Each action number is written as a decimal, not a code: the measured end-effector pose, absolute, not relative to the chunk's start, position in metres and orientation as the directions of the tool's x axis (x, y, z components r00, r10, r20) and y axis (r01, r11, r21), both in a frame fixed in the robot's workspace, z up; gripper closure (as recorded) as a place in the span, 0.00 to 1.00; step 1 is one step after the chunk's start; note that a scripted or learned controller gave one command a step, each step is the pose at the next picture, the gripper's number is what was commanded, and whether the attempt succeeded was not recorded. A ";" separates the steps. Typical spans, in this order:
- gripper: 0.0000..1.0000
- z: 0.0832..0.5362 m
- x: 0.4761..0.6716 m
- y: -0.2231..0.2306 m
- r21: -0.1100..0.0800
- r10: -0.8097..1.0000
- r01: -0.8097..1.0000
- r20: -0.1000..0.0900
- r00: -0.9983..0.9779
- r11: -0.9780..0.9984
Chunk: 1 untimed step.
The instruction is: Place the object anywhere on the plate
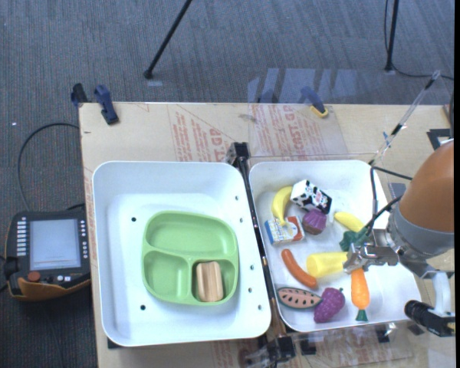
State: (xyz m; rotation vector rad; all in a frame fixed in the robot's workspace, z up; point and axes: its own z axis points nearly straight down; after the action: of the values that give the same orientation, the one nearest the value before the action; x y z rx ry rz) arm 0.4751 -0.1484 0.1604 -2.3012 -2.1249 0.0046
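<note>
**One piece on the plate, arm down among the toys**

Far left of the gripper, off the bench, a handheld pendant (50, 251) lies on the carpet.

Left bin (115, 198), well away from the gripper: a green divided plate (190, 240) sits in it. A tan bread-like block (209, 280) lies in the plate's lower right compartment. So one item appears already placed; whether that settles the task or more is wanted, I can't say from here.

Right bin (345, 167): toy food crowds it. Left of the gripper, a banana (281, 202), a small carton (282, 231), a black-and-white cow-patterned carton (311, 196), a purple round piece (315, 222), and a red sausage (298, 268). Down-left of it, a watermelon slice (298, 297) and purple grapes (330, 303). Just left, a yellow piece (326, 264) almost touching the tool.

The gripper (366, 254) hangs low over the bin, a carrot (359, 288) just below it. Something green at the tool's upper left; hard to identify. I can't tell how the tool is set, or whether it holds anything.

Judgement: if another object is due, a pick and the carry leftward are left.
</note>
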 end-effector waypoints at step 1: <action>1.00 0.262 0.491 -0.209 -0.001 0.994 0.994 0.000 -0.113 0.113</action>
State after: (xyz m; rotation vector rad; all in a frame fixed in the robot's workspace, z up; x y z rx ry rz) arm 0.4910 -0.2089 0.2622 -2.0918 -2.3426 0.0016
